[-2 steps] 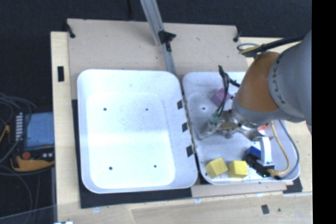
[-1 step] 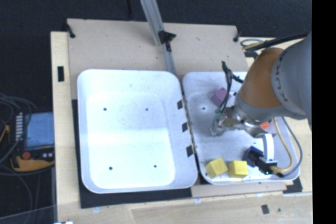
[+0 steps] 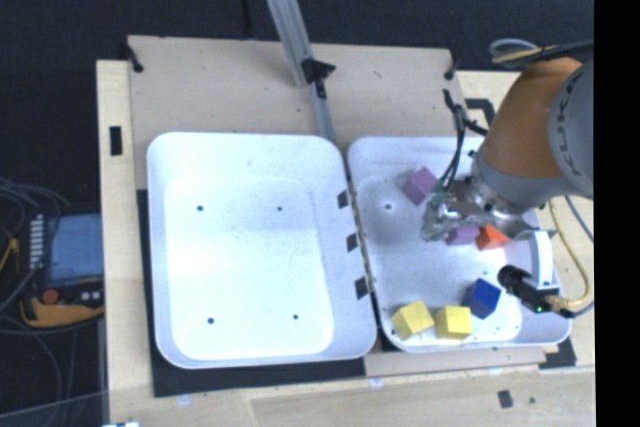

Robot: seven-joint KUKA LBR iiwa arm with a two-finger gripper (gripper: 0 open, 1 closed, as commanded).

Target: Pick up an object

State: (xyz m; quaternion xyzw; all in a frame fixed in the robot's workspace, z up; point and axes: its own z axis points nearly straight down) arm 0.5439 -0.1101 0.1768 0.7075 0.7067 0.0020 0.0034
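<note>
Two yellow blocks (image 3: 432, 320) and a blue block (image 3: 483, 298) are sitting along the right bin's (image 3: 385, 165) near edge. We're hovering the tool (image 3: 443, 218) beside a purple block (image 3: 421, 184); grip state unreadable. Risk: we're crowding the orange piece (image 3: 490, 238), could nudge instead of grab.

Bins (image 3: 250, 150) – glossy white plastic; bench (image 3: 200, 75) – matt board.

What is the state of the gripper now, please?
Gripper: low in the right bin, beside a purple block; open or shut cannot be told.
</note>
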